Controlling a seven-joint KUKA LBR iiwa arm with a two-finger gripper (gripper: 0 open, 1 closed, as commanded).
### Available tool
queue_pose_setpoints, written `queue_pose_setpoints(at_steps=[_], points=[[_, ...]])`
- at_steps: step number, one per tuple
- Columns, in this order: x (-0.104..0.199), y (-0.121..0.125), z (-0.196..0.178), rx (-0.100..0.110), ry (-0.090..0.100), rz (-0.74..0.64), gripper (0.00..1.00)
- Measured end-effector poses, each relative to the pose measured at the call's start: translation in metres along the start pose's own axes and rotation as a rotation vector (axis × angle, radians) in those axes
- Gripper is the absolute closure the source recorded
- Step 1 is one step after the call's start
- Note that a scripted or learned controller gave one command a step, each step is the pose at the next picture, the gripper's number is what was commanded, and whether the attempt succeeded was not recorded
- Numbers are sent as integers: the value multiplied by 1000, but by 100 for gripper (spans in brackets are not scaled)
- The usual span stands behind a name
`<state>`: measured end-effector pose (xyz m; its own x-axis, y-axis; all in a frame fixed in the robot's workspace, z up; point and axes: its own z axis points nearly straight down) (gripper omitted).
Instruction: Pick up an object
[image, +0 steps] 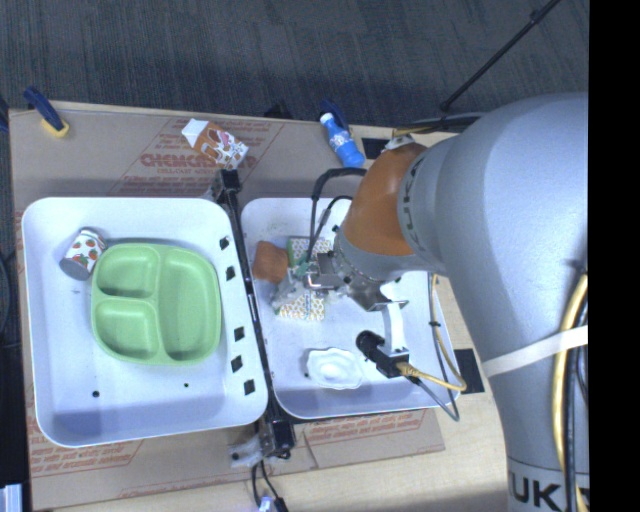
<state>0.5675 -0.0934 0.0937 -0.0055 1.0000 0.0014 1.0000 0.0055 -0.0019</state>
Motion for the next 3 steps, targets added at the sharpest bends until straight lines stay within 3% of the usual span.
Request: queue_pose_setpoints(at_steps=[1,2,3], points=[[0,0,-10,3,1,-2,100],[38,-44,-130,-3,-1,-1,100],[66,-89,-127,2,-1,-2,100]])
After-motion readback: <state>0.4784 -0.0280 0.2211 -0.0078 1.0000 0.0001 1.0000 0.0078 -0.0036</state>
